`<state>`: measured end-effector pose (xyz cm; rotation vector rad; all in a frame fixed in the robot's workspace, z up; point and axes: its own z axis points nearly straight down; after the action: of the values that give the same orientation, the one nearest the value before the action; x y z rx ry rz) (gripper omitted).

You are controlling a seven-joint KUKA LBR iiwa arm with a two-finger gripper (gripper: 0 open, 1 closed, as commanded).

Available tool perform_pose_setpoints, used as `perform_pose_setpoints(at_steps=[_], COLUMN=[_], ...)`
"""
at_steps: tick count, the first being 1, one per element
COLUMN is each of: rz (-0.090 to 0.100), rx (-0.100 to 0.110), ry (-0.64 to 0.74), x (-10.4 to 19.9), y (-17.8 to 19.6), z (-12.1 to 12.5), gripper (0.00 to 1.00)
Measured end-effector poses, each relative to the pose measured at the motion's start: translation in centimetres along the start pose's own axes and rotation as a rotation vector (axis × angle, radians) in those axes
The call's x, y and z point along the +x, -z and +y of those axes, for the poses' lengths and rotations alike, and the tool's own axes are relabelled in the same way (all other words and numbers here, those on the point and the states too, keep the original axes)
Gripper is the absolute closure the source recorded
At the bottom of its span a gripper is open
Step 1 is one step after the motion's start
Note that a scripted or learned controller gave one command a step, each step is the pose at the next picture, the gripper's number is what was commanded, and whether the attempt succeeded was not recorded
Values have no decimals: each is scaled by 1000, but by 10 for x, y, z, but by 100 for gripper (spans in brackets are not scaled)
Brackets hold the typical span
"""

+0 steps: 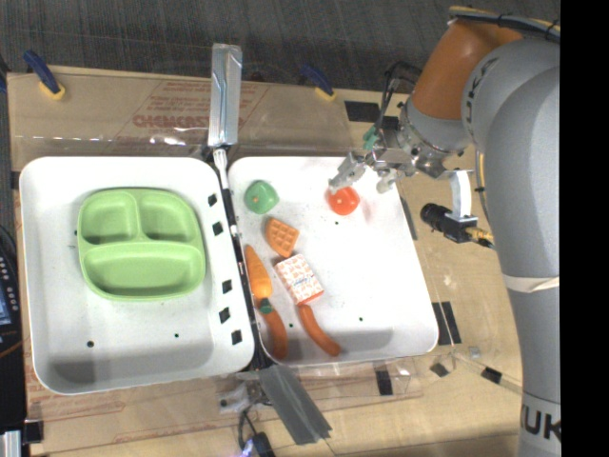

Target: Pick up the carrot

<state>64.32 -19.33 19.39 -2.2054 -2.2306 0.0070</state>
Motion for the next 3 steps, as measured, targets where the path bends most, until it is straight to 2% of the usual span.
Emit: perform_pose_setpoints(at_steps=[1,2,3], rz=[1,1,-1], rx=[0,-1,-3], ry=[193,477,1138], x=[-16,22,29], y=[-40,-48,-19], z=[-43,-103,-165], gripper=[0,0,0])
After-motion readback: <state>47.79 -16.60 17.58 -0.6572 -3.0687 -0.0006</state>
